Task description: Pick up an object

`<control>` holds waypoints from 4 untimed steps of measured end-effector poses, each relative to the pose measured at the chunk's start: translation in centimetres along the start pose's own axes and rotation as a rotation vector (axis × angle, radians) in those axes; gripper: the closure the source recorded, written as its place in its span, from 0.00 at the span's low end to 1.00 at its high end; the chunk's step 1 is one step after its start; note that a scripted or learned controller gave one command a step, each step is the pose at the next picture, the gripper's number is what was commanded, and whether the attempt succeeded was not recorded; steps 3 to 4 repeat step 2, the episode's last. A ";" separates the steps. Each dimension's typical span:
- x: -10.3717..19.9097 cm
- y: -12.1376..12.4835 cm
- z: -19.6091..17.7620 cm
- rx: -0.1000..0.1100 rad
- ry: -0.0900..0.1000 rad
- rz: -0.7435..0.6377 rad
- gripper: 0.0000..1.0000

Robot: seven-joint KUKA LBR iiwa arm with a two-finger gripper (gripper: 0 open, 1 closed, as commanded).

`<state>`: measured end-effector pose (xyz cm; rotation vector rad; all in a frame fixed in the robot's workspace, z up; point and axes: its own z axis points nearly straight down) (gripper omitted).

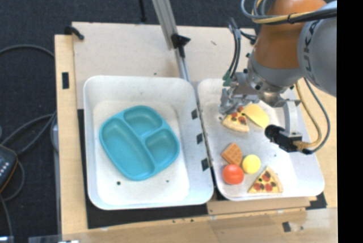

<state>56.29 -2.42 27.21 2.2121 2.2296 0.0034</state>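
In the right bin (300, 176) lie several toy foods. A pizza slice (236, 120) and a yellow cheese wedge (257, 114) sit near the bin's back. A waffle piece (232, 153), a red tomato (232, 174), a yellow ball (251, 164) and a second pizza slice (265, 182) lie toward the front. My gripper (231, 99) hangs low over the back of this bin, right at the upper edge of the first pizza slice. Nothing shows between its fingers, and the wrist hides how they stand.
The left bin (99, 94) holds a blue divided plate (139, 141). A slanted metal pole (161, 6) stands behind the bins. Cables loop around the arm's orange band (283, 26). A black part (282, 137) of the arm juts over the right bin.
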 end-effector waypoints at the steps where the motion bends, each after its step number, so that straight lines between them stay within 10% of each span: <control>1: 5.8 1.9 0.5 0.000 0.000 0.000 1.00; 2: 11.2 3.8 0.8 0.000 0.000 0.000 1.00; 4: 11.2 3.8 0.8 0.000 0.000 0.000 1.00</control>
